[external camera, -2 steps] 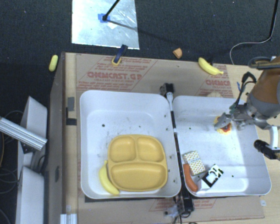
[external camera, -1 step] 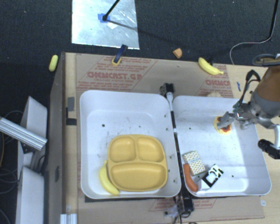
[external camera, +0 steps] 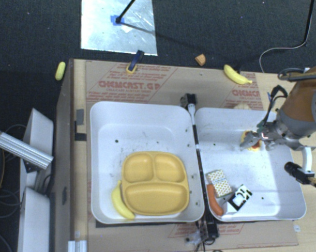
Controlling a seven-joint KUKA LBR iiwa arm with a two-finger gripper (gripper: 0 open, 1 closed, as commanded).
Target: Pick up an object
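Note:
My gripper (external camera: 257,142) hangs low over the far right part of the right bin (external camera: 279,211), on the grey arm with the orange band coming in from the right. Its fingers stand open, spread to either side of a small orange and yellow object (external camera: 255,146) that lies on the bin floor between them. Near the front left corner of the same bin lie an orange sausage-shaped toy (external camera: 214,200), a checkered packet (external camera: 219,182) and a black and white block (external camera: 240,197).
The left bin (external camera: 103,147) holds a yellow divided plate (external camera: 155,182) with a yellow banana (external camera: 120,203) against its front left edge. Another banana (external camera: 236,75) and a small orange piece (external camera: 200,59) lie on the bench behind the bins.

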